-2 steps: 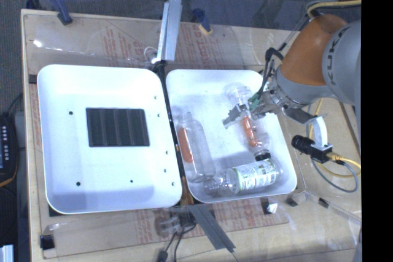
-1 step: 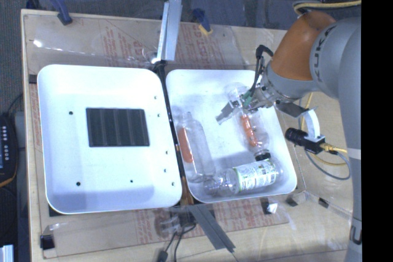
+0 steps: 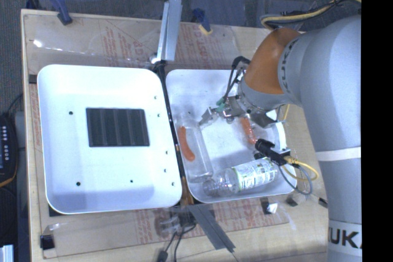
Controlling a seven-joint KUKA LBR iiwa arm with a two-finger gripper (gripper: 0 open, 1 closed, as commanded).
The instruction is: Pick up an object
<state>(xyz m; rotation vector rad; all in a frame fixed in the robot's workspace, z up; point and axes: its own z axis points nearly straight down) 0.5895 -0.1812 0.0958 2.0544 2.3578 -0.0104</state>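
The big grey arm [image 3: 319, 89] is reaching in from the right, and its gripper [image 3: 220, 112] is hanging low over the middle of the right bin [image 3: 184, 86]. I cannot tell how the gripper is set.

A clear plastic bottle [image 3: 242, 178] is lying on its side along the near edge of the right bin. An orange stick [image 3: 186, 143] is lying by that bin's left edge, inside a clear wrapper. The left bin [image 3: 55, 132] is showing a dark grate [image 3: 117, 127] in its middle.
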